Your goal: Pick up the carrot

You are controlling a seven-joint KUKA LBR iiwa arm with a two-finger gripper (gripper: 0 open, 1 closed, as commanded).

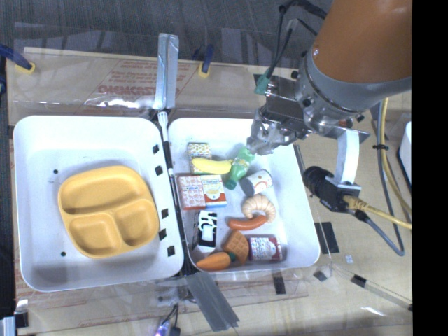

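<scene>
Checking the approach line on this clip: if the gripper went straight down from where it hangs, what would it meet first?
Probably the green bottle beside the yellow banana, just under the gripper; depth is unclear. The orange carrot lies at the bin's near edge.

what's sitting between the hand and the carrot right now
The hand is over the right bin's far end; the carrot lies at the near edge. Between them lie a green bottle, croissant and sausage. From above, nothing covers the carrot.

The arm [364, 26] has a broad, rounded orange band above a grey metallic wrist ring. Below the ring sits a dark, boxy housing with a small green fitting. Black cables loop beside the housing. The gripper [262, 142] is pale grey.
</scene>
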